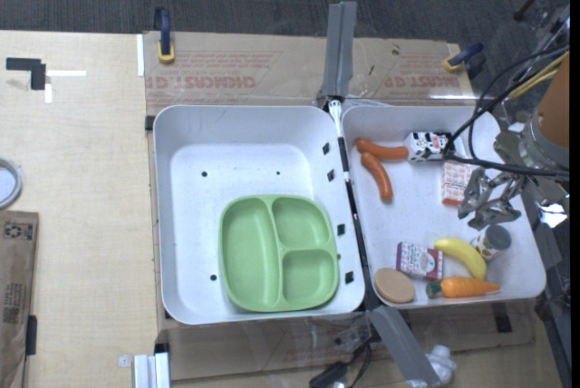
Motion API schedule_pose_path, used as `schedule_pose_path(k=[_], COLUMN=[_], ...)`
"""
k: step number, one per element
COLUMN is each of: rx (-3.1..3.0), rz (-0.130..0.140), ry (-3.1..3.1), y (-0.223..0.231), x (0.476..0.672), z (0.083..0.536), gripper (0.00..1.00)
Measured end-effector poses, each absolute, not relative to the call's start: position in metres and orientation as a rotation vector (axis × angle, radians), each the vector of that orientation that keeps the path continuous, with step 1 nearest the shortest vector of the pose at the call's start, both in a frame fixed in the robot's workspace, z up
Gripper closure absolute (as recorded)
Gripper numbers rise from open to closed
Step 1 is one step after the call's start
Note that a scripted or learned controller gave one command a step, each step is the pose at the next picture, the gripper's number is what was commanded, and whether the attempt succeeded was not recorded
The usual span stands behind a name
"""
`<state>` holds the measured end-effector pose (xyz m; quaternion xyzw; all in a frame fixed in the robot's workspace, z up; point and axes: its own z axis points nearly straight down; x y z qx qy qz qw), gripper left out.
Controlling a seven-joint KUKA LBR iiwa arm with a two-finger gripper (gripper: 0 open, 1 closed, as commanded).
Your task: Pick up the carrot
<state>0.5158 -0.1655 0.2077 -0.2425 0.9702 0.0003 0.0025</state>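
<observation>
Carrot, orange and tapered with a green stub end (464,287), lies flat at about five o'clock in the right white bin (535,282), just below the yellow banana (461,255); the metal two-finger gripper (489,200) hangs above it near three o'clock, grasping nothing. A good pick likely means descending straight over the carrot's thick middle with the jaws set across its width, clear of the banana and the bin wall. Countable: one carrot, one banana, two orange sausages (380,175), two white bins, one green divided plate (278,252).

One fixed camera looks down at a slant from above the bench; both white bins (168,196) sit mid-frame.
</observation>
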Motion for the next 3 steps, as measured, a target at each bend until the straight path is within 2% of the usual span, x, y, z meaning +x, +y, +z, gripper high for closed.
schedule_pose_path(k=[1,2,3], rx=[-0.760,-1.218,-1.218], rz=[0.001,-0.004,-0.004], ry=[3.043,2.887,2.887], y=[-0.165,-0.175,-0.175], x=[0.516,0.491,0.491], z=[0.208,0.106,0.106], gripper=[0.00,0.00,0.00])
